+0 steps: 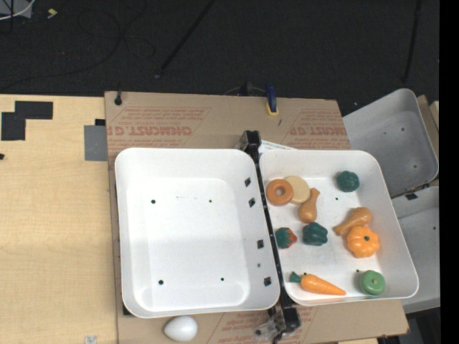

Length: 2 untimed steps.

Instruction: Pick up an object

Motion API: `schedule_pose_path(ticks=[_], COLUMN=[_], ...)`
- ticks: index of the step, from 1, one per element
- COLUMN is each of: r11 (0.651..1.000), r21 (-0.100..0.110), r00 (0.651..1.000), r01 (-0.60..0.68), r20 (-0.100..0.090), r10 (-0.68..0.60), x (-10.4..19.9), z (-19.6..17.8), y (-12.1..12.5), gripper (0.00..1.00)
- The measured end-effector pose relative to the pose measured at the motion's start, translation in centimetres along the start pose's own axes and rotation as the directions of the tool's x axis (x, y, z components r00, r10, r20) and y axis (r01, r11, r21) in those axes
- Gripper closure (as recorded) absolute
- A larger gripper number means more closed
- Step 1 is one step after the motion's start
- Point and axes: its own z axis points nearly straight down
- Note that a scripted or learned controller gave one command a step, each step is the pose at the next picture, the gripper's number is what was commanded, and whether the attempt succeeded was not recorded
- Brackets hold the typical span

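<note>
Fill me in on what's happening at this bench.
Nothing is being handled at this moment. The right bin holds toy foods: a doughnut, carrot, pumpkin, green apple and others. The left bin sits beside it. A white egg lies outside, in front of the left bin.

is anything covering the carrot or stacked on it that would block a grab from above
Nothing visible does. The carrot lies flat near the front edge of the right bin, uncovered. Its nearest neighbours, the green round piece and the strawberry, sit apart from it.
</note>
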Motion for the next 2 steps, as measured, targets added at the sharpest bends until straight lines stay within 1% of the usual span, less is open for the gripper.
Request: schedule_pose_path(ticks=[2], r11=[1.0], r21=[0.0], r00=[1.0], r01=[0.001], r20=[0.0], r10=[-0.001], x=[0.0], z=[0.0], y=[0.0], gripper=[1.0])
